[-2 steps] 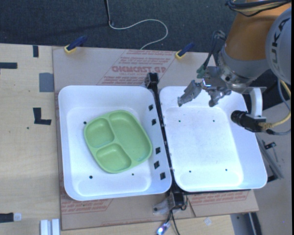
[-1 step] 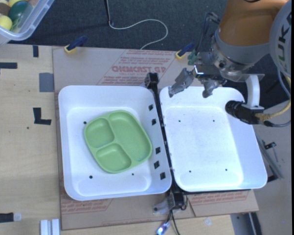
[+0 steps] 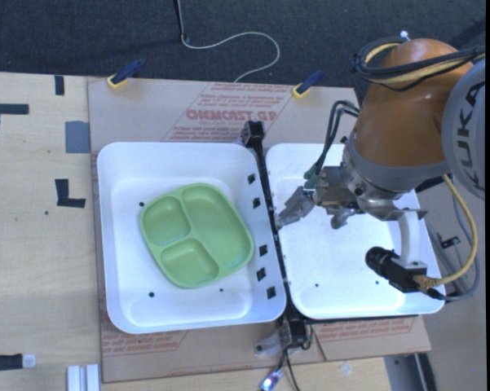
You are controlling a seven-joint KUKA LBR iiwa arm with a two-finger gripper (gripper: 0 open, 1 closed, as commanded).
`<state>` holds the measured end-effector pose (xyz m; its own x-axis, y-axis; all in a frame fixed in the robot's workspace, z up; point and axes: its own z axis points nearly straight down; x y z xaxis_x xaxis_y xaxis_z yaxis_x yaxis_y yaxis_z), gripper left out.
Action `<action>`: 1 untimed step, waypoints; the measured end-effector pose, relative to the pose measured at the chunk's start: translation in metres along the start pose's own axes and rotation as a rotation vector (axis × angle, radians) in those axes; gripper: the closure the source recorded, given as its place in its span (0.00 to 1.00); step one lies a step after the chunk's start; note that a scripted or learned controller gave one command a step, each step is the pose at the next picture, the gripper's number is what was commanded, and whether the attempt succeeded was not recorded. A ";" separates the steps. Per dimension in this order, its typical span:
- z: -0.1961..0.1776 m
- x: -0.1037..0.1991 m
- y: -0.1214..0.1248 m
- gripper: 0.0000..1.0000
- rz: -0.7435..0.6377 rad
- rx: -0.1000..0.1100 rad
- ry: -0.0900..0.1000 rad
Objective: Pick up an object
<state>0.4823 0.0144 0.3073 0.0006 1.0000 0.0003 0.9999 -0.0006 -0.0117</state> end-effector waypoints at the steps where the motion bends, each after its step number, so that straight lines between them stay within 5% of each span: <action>1: -0.237 0.072 0.004 0.00 -0.008 -0.029 0.004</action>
<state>0.4887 0.0860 0.5443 -0.0076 1.0000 0.0042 0.9998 0.0075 0.0174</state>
